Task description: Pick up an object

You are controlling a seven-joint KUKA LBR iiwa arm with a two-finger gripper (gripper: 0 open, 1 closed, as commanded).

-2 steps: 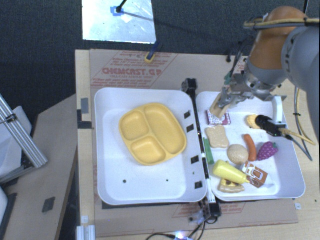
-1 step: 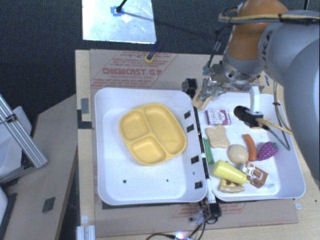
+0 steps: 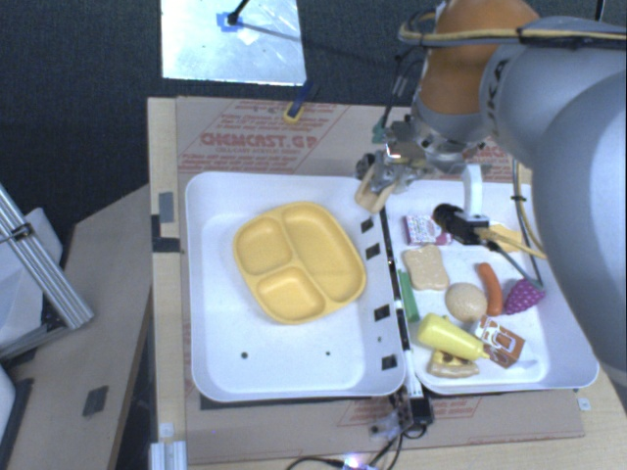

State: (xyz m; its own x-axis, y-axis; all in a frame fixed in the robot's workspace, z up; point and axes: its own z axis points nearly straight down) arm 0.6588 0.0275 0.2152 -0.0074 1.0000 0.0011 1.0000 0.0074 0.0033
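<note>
Bench, two bins [image 3: 211, 292]: my gripper [image 3: 375, 186] over the divider, grip state indiscernible; I risk snagging that rim.

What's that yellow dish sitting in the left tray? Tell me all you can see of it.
The yellow plate looks like smooth plastic, a rounded rectangle with a raised rim and three compartments: two upper ones and one at the lower edge. It lies flat and turned askew, right side up, on the floor of the left bin. Its compartments hold nothing.

Showing smooth grey casing [image 3: 563, 116], a glossy orange band [image 3: 470, 47], thin black cables [image 3: 490, 34] running across it.
</note>
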